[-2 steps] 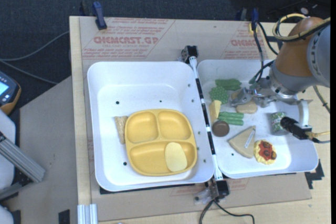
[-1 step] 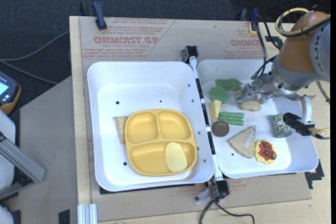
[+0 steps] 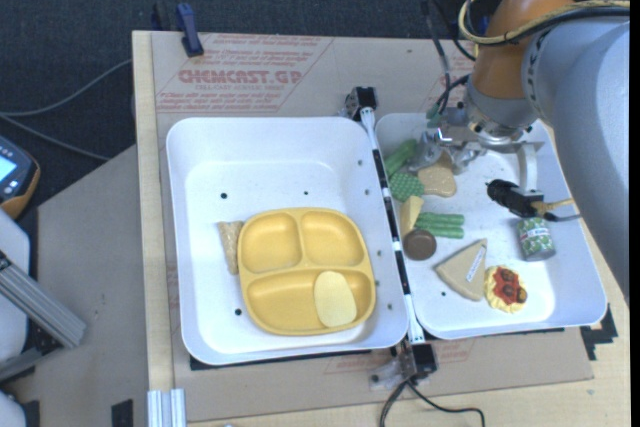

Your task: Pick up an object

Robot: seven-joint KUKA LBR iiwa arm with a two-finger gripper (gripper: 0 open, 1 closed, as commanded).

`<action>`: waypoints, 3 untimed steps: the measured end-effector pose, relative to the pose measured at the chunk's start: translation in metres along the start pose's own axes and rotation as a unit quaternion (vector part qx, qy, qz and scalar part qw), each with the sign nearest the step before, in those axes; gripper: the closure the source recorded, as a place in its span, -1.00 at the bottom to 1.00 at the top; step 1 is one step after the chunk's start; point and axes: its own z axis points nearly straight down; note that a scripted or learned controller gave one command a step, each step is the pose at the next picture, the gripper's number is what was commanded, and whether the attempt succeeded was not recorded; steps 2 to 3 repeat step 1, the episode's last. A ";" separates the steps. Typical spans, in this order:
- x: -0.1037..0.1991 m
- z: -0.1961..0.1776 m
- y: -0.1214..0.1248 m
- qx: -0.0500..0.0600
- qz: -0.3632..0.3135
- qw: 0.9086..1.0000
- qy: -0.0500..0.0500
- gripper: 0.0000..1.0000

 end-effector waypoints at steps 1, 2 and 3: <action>0.075 -0.105 -0.087 -0.019 -0.002 1.000 0.004 1.00; 0.075 -0.105 -0.087 -0.019 -0.002 1.000 0.004 1.00; 0.075 -0.105 -0.087 -0.019 -0.002 1.000 0.004 1.00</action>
